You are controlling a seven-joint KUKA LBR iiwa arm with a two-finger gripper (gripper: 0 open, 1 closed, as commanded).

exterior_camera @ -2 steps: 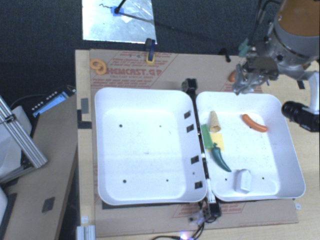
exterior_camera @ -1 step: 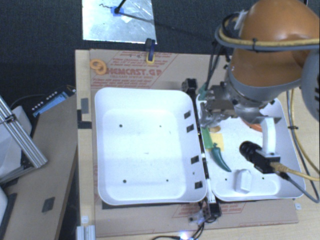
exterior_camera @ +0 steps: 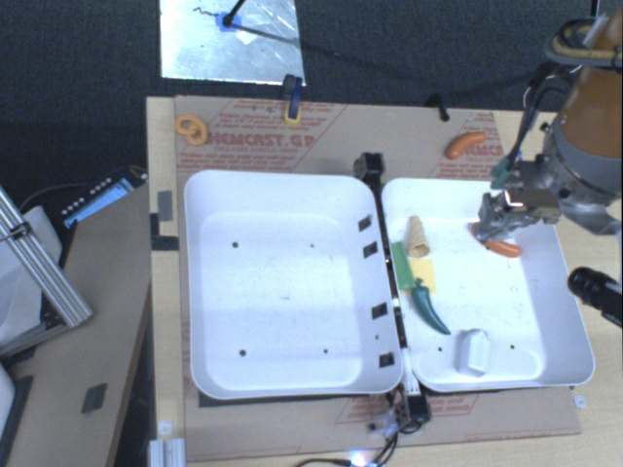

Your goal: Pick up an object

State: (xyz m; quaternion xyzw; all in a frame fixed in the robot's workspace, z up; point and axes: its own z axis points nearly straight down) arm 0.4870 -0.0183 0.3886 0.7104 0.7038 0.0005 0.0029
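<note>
Orange and sausage-shaped, the toy hot dog [exterior_camera: 503,249] is lying near the right bin [exterior_camera: 555,290]'s far edge, and I am hovering my gripper [exterior_camera: 492,227] just above it, lining up to pick it; whether anything is pinched, I cannot tell.

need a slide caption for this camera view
Pincer poised over an orange sausage in the right bin, beside a green pepper.

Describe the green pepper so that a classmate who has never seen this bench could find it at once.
Look in the right bin, close to its left wall. The green pepper lies there below a yellow block. Its curved, dark green, pointed shape sets it apart from the straight green stick beside it.
</note>
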